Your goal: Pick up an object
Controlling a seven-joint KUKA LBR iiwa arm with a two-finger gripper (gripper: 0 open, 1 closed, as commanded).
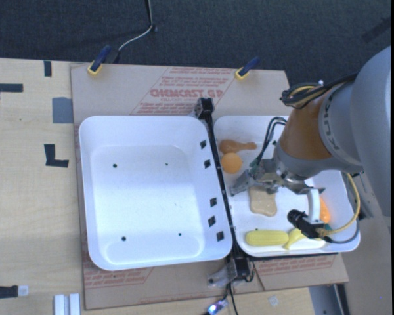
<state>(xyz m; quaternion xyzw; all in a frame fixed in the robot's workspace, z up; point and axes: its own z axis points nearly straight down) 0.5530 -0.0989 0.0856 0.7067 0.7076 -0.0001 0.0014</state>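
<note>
The right bin (345, 245) holds several small objects. An orange ball (231, 163) lies by the bin's left wall, with a tan drumstick-shaped piece (238, 146) just behind it. A flat tan slice (264, 205) lies mid-bin. A yellow corn cob (266, 239) rests along the front wall, and a small orange piece (324, 210) peeks out at the right. My gripper (256, 180) hangs low over the bin, right of the orange ball and just above the tan slice's far edge. The arm's orange band (303, 136) and wrist hide the bin's middle right.
The left bin (92, 195) is a plain white tray sharing a black clipped divider (213, 176) with the right one. Both sit on a cardboard sheet (177, 90) held by two clamps. A black cable loops near the right bin's front corner.
</note>
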